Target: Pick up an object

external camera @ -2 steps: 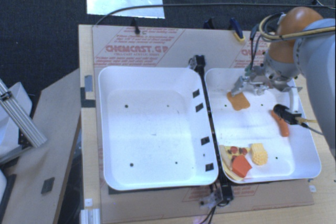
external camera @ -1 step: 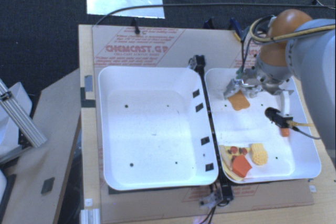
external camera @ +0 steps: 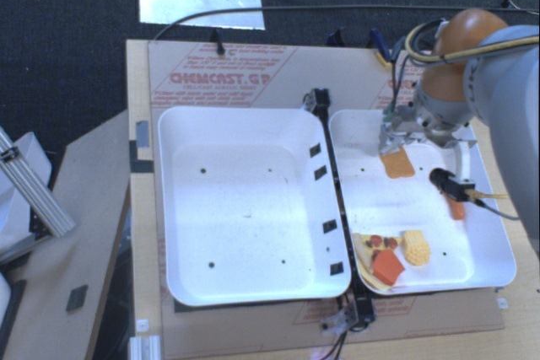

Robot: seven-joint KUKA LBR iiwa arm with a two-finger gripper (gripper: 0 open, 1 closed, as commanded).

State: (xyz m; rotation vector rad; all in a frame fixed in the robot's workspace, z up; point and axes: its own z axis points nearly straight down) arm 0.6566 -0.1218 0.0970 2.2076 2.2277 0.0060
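Camera view showed the table (external camera: 211, 67) from above at a slant, with two shallow white bins side by side. The left bin (external camera: 181, 131) had nothing of the task in it. In the right bin (external camera: 498, 261), the grey arm reached in from the right, and its pincer (external camera: 395, 146) hung over the far part of the bin. A flat orange-tan piece (external camera: 399, 163) sat directly under the fingertips, touching or very nearly touching them; whether the pincer was closed on it, or how wide it stood, could not be told from this angle. Near the right wall lay a small orange-red piece (external camera: 456, 207) beside a dark cable end. At the near left corner of that bin a cluster rested together: a yellow corn-like piece (external camera: 415, 247), a red-orange block (external camera: 387, 266) and some small bits between them.

The step in hand looked like the grasp itself on the tan piece. The next move would call for a firm closing and a straight lift, slow enough to show whether the piece came up with the fingers
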